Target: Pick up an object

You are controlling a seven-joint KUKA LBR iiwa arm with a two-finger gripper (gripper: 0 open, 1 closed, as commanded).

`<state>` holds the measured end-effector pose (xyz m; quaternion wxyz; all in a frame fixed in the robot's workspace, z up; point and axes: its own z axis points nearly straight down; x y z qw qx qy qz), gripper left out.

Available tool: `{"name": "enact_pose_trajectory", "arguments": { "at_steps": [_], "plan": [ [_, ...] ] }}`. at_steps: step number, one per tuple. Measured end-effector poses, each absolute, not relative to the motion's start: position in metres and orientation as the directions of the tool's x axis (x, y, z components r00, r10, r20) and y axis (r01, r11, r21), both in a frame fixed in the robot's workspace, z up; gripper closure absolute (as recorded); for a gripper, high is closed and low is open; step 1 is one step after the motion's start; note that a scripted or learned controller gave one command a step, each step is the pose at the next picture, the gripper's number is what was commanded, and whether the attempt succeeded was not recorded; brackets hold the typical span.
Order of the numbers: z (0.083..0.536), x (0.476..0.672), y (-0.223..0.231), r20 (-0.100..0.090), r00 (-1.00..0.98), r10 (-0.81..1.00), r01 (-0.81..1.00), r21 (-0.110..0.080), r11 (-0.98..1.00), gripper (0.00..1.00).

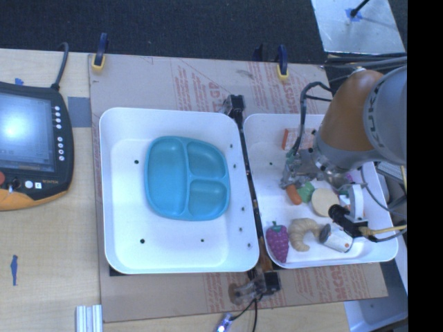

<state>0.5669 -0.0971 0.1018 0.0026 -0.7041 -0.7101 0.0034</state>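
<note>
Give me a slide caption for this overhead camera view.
Robot gripper lowered among toy food in the right bin, blue divided plate in the left bin.

Glossy plastic blue plate (187, 178)

Arm (360, 120) in from right, wrist bent down, gripper (296, 175) low, pointing left

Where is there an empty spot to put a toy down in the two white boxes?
The left bin has bare white floor all around the blue divided plate, widest along its near edge and left side. The right bin is crowded: the tool, purple grapes, croissant and other small items fill its near half. Only its far corner by the divider is bare.
</note>
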Motion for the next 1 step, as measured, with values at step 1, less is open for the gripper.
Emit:
{"name": "enact_pose_trajectory", "arguments": {
  "at_steps": [1],
  "plan": [
    [0.1925, 0.5698, -0.0250, 0.001, -0.006, 1.000, 1.000, -0.002, 0.006, 1.00]
  ]
}}
